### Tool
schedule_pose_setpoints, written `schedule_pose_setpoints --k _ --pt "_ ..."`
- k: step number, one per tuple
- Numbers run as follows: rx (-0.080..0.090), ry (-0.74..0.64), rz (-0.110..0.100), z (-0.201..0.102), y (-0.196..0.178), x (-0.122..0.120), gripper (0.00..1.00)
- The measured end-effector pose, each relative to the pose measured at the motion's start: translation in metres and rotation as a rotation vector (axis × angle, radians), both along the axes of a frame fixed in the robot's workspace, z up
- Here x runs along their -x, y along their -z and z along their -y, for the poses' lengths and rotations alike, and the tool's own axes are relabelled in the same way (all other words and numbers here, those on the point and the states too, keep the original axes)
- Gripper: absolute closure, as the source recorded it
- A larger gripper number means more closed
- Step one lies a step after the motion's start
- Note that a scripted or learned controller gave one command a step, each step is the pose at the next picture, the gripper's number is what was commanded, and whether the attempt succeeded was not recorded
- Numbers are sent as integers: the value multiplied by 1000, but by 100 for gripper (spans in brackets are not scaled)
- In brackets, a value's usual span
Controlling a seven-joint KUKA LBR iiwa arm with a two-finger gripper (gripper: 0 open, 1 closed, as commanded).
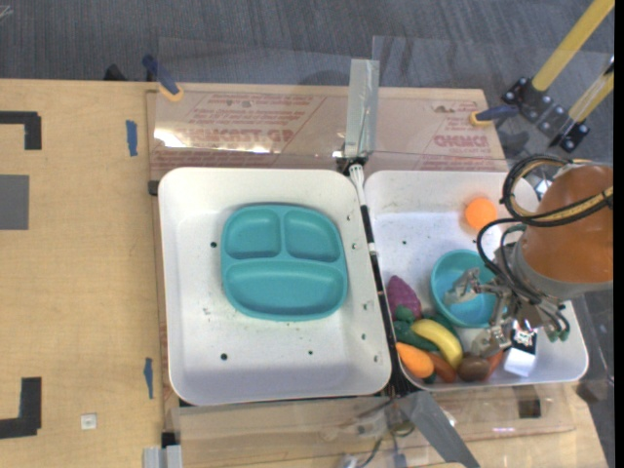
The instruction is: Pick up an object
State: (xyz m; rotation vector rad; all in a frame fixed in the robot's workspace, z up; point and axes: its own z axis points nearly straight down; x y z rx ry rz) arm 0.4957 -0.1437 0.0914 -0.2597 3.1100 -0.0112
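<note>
The two-finger gripper (pixel 495 312) is poised beside the small teal plastic bowl (pixel 462 289), finger state indiscernible; one uncrowded toy should be targeted squarely.

Two white bins (pixel 195 291) are sitting side by side, one carrying a single teal divided plate (pixel 285 261), the other holding one teal bowl (pixel 462 289), one banana (pixel 437 338), one purple piece (pixel 404 294) and one orange ball (pixel 480 213).
</note>
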Motion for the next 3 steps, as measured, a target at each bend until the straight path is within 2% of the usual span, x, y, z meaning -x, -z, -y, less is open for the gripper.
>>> schedule_pose_setpoints --k 1,2,3 --pt "-2 -55 1 7 0 2 0" --pt "7 -122 5 -47 -2 2 0" --pt "-5 -43 0 -24 0 4 0"
